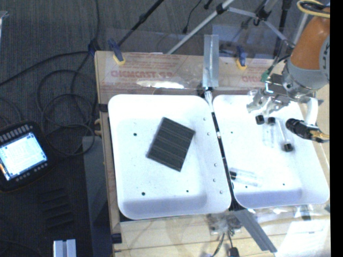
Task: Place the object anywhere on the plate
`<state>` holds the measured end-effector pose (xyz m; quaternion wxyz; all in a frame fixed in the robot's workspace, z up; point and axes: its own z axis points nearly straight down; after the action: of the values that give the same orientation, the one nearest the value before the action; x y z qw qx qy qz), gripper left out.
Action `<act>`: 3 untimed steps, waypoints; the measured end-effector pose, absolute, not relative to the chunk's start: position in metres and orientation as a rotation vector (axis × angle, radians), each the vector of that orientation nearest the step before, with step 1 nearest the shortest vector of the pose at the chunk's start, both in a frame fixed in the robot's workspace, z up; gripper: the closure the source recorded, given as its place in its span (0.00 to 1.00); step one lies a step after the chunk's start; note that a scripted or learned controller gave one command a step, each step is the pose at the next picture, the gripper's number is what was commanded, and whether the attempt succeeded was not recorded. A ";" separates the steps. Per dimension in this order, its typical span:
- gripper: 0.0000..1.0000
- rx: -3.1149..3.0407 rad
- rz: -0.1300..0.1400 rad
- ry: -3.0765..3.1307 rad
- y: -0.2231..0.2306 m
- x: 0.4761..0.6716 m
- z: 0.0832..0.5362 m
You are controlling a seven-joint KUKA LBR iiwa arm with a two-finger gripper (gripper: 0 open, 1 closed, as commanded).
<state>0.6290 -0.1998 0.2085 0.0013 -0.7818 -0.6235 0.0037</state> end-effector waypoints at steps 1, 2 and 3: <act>1.00 -2.328 0.014 -2.095 -0.078 0.667 0.178; 0.00 -2.332 0.010 -2.097 -0.079 0.668 0.179; 0.00 -1.787 0.004 -2.579 -0.076 0.612 0.226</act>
<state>0.6123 -0.0756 0.2259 0.0020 -0.5694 -0.8221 0.0013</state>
